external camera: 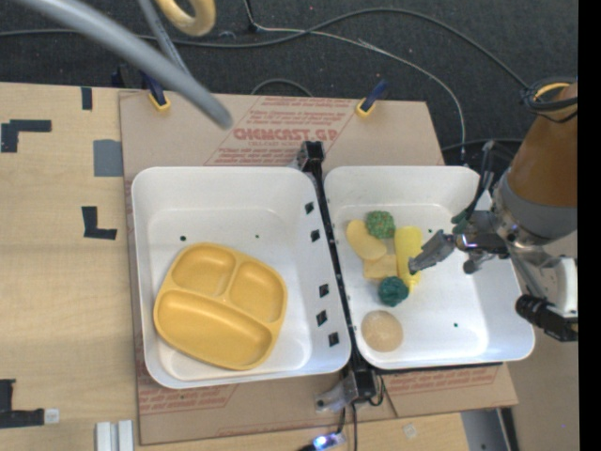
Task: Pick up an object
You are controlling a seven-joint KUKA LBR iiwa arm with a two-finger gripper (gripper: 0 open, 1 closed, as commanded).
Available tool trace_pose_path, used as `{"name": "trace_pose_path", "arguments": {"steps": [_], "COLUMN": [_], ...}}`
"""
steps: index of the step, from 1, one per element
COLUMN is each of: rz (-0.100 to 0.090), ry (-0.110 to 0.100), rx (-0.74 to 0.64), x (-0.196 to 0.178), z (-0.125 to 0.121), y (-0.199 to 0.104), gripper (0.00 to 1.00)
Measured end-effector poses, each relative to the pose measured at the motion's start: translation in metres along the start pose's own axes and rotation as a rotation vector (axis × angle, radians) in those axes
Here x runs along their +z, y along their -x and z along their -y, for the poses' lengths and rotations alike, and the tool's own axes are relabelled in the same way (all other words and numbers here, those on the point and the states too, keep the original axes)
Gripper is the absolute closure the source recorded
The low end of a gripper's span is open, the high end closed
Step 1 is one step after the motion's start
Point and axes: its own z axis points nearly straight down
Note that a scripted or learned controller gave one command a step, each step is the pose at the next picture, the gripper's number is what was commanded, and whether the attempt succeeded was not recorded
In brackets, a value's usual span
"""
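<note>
The right bin point(470, 188) holds a cluster of small items. A green bumpy piece point(379, 224) lies at the back, with a pale yellow piece point(364, 240) beside it. Next to them are a bright yellow piece point(408, 245), a tan block point(379, 268), a teal ball point(393, 291) and a beige round piece point(382, 330). My gripper point(451, 256) hangs over the right bin, just right of the cluster. It is open, and one finger point(429, 252) points at the bright yellow piece. Nothing sits between the fingers.
The left bin point(150, 195) holds a yellow divided plate point(222, 303). A black divider point(322, 242) runs between the bins. The arm's orange band point(554, 148) stands at the right edge. Grey tubes and cables cross the top.
</note>
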Motion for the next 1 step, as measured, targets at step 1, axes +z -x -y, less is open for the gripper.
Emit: {"name": "trace_pose_path", "arguments": {"steps": [1], "rz": [0.002], "ry": [0.010], "rx": [-0.003], "x": [-0.0049], "z": [-0.0021], "y": [-0.0002], "gripper": [0.00]}}
